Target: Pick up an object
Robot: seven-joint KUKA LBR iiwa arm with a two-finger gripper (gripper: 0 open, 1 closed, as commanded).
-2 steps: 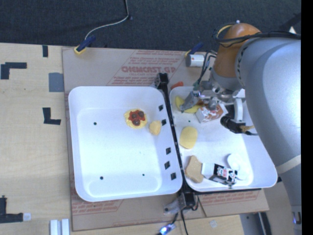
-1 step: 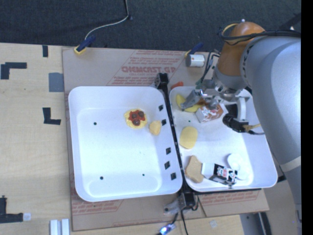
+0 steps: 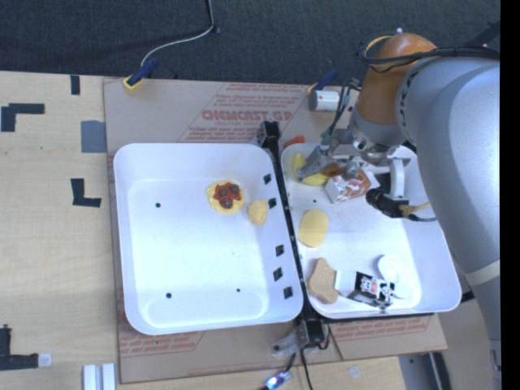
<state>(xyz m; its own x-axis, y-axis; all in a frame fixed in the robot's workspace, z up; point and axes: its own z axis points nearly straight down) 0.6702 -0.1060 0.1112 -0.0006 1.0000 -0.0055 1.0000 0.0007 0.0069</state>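
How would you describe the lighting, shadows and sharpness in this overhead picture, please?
In the camera view, light is even and soft; the left bin is bright white without harsh glare; the arm shades the right bin beneath it; the small pizza-like piece looks slightly soft, and the clutter near the gripper is too blurred to identify.

Two bins side by side on board (image 3: 236,116), left bin (image 3: 138,242) at 9 o'clock of right bin (image 3: 431,275). Left bin: small pizza (image 3: 226,196) near centre, potato-like piece (image 3: 257,212) just beside it at 4 o'clock. Right bin: gripper (image 3: 337,157) at 12 o'clock end, above clutter; packet (image 3: 349,187) just beside at 5 o'clock; round piece (image 3: 314,227) mid-left; bread slice (image 3: 322,281) at 6 o'clock of it; small printed object (image 3: 374,286) right of bread.
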